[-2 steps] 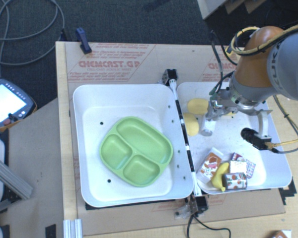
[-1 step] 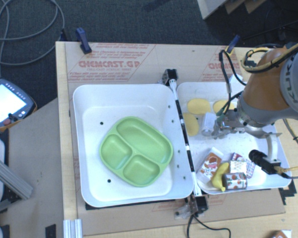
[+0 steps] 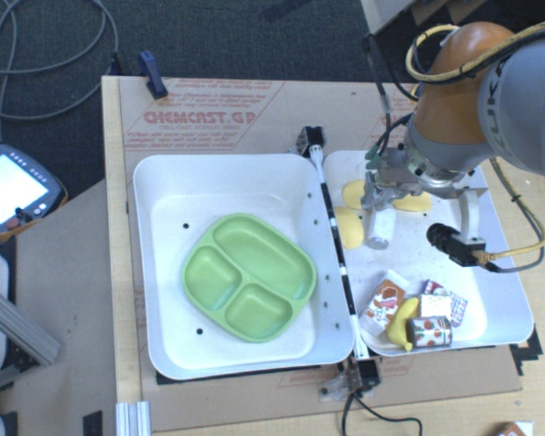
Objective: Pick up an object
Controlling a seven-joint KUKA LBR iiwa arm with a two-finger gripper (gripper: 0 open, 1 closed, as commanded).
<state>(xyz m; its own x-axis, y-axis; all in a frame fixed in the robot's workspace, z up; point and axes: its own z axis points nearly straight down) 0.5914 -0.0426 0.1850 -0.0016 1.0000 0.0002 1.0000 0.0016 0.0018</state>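
My gripper (image 3: 377, 237) hangs low in the right bin (image 3: 513, 289), near its left wall at the back. Pale yellow pieces lie around it: one (image 3: 352, 192) behind it to the left, one (image 3: 350, 229) right beside it on the left, and one (image 3: 414, 204) to its right, partly under the wrist. I cannot tell whether the gripper touches any of them. Toward the bin's front lie a small banana (image 3: 401, 322) and three small printed cartons (image 3: 384, 300) (image 3: 442, 304) (image 3: 429, 332).
A green divided plate (image 3: 248, 277) lies in the left bin (image 3: 163, 198). The wall between the bins (image 3: 334, 243) runs just left of the gripper. The arm's grey body and orange band (image 3: 463, 71) cover the right bin's back. A black cable part (image 3: 454, 243) sticks out on the right.
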